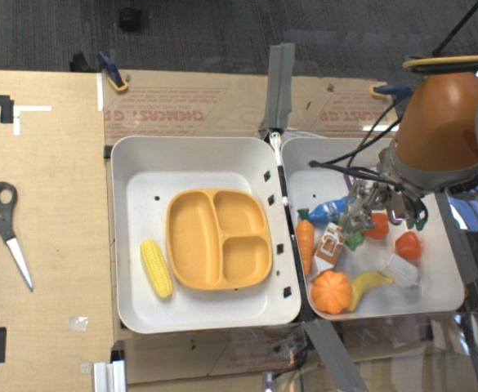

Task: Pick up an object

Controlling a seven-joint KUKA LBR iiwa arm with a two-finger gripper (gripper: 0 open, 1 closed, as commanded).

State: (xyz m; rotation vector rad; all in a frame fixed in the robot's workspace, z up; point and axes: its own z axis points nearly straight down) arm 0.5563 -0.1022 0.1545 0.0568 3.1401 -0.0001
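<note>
The right bin (443, 296) holds a jumble of toy food. An orange carrot (305, 245) lies along its left wall, with a round orange fruit (331, 291) and a yellow banana (369, 284) in front. A blue bottle (328, 211), a small brown-and-white box (329, 246), a green piece (354, 239) and two red pieces (377, 226) (408, 245) lie mid-bin. A clear item (398, 269) rests near the banana. My gripper (358, 219) hangs low over the middle of this pile, just right of the blue bottle and above the box.
The left bin (132, 243) carries a yellow divided plate (219, 238) and a corn cob (156, 269). Scissors (8, 231) lie on the bench at far left. The arm's orange band (439, 121) looms over the right bin's back right corner.
</note>
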